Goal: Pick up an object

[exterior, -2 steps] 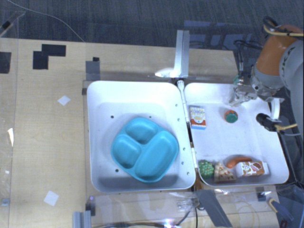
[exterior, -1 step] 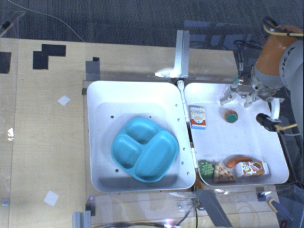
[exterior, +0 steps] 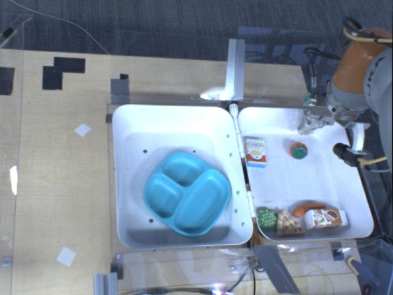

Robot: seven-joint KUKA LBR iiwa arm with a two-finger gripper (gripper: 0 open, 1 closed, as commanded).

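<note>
My gripper [exterior: 311,123] hangs over the far right corner of the right bin [exterior: 344,183], with the grey arm and its orange band [exterior: 356,66] behind it. A small teal and red round object [exterior: 298,150] lies just in front of it, apart from it. A small white and orange carton [exterior: 255,151] lies by the bin's left wall. Along the near wall sit a green bumpy item [exterior: 266,217], a speckled packet [exterior: 288,224], an orange sausage-shaped piece [exterior: 305,208] and an orange and white box [exterior: 324,217].
The left bin [exterior: 132,165] holds a blue divided plate [exterior: 187,192]. A metal post [exterior: 235,66] rises behind the divider between the bins. Cables hang by the arm at the right edge [exterior: 359,158].
</note>
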